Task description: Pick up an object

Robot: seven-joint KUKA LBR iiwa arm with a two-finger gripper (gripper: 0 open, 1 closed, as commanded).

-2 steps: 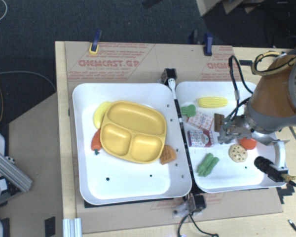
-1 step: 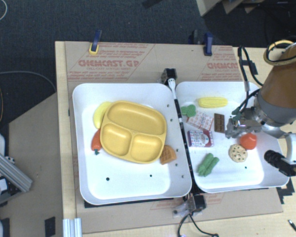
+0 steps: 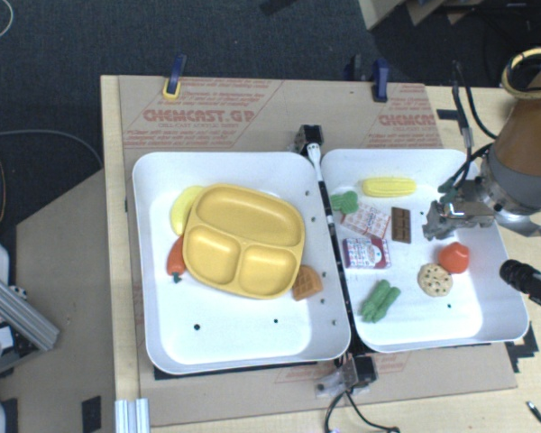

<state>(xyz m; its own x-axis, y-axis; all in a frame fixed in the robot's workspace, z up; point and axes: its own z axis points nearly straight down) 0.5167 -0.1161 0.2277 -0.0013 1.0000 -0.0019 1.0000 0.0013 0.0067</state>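
My gripper (image 3: 444, 221) hangs over the right part of the right bin (image 3: 415, 332), just above a red tomato (image 3: 454, 258) and to the right of a brown chocolate bar (image 3: 401, 225). Nothing is seen held in it. Close by lie a cookie (image 3: 435, 280), a yellow corn cob (image 3: 388, 187), a green pea pod (image 3: 379, 299), a green toy piece (image 3: 344, 202) and two printed packets (image 3: 365, 253).
The left bin (image 3: 234, 341) holds a yellow divided plate (image 3: 243, 240), a yellow piece (image 3: 182, 207) behind it, a red-orange toy (image 3: 176, 260) at its left and a brown waffle piece (image 3: 307, 283). The grey arm (image 3: 523, 165) enters from the right. Cables run at the back right.
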